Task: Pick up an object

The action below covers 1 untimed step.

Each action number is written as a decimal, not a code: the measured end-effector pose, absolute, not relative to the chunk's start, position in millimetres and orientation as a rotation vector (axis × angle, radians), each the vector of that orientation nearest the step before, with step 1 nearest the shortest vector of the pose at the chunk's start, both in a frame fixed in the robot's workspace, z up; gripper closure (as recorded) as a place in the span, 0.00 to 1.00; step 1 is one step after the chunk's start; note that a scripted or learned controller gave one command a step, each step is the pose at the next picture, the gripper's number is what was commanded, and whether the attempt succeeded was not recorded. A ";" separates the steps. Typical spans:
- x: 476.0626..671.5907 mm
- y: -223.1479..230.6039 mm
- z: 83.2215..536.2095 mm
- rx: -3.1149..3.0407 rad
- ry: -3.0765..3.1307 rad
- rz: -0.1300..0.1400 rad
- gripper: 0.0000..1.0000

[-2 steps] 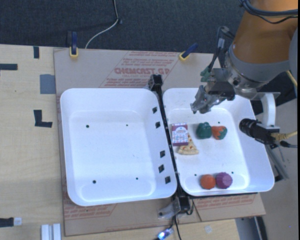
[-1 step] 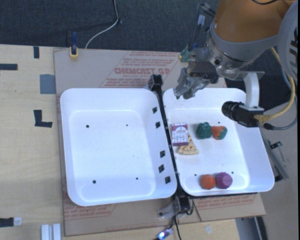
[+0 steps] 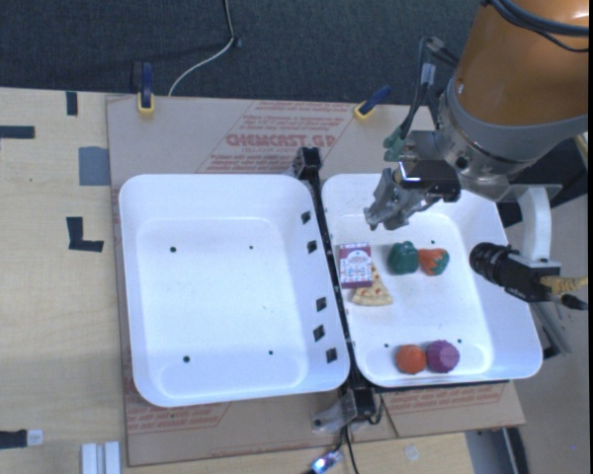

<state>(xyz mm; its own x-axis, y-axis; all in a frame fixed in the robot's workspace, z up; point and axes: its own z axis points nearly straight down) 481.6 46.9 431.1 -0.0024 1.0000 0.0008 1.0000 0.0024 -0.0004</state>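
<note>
Two white bins (image 3: 138, 205) fill the bench; claw (image 3: 383, 215), grip state unclear, hangs above the green toy (image 3: 403, 258).

grey arm (image 3: 514, 131), orange band (image 3: 539, 42), black cables (image 3: 529, 8)

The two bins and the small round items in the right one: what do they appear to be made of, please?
Left bin and right bin: probably moulded plastic, smooth, white, rounded rims. Green item, orange item, purple item: likely plastic or rubber toys, plain saturated colours; too small to tell.
</note>
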 end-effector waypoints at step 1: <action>537.7 68.2 420.9 -2.218 -2.226 0.001 1.00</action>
